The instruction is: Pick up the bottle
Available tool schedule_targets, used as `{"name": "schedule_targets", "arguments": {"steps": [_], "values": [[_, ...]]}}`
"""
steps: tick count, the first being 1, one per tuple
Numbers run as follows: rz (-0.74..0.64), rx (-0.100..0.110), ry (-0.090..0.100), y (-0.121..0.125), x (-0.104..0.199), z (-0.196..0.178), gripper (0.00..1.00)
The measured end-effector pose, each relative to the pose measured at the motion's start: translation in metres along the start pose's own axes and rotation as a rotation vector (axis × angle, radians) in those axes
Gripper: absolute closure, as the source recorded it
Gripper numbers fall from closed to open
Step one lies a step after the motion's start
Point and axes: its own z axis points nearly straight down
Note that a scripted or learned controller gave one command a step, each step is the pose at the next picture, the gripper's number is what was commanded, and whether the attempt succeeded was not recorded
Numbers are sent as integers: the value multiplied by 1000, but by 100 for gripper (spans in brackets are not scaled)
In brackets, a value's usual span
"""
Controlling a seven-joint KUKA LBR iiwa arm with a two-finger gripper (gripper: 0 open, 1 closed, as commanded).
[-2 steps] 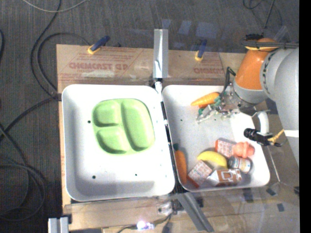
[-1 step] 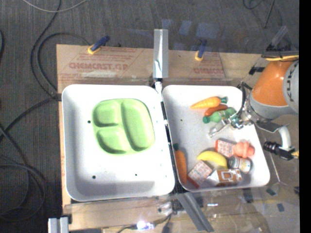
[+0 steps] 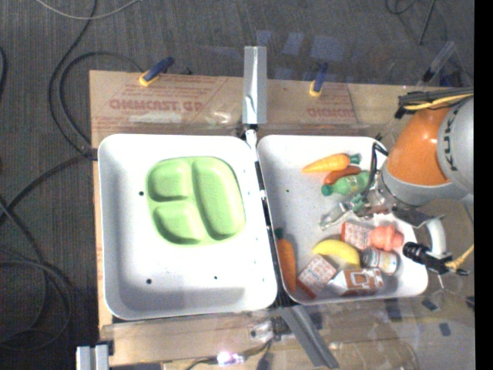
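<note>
A small green translucent bottle (image 3: 351,184) lies in the right bin (image 3: 286,154), just below an orange carrot (image 3: 330,163) and against a small red-orange piece (image 3: 340,176). My gripper (image 3: 346,210) is low in the same bin, directly in front of the bottle and nearly touching it. Its metal tip points left toward the bin's middle. Nothing visibly hangs from it. The grey and orange arm (image 3: 420,160) comes in over the bin's right rim.
Near the right bin's front lie a banana (image 3: 337,250), a pink item (image 3: 385,237), a can (image 3: 384,261), small boxes (image 3: 317,272) and a second carrot (image 3: 286,260) by the left wall. The left bin (image 3: 123,276) holds a green divided tray (image 3: 196,199).
</note>
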Motion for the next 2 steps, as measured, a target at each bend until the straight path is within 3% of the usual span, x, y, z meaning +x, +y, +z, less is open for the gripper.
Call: {"name": "schedule_targets", "arguments": {"steps": [1,2], "values": [[574,-8,8,-16,-15,-2,0],[763,-3,-1,-53,5,-1,0]]}}
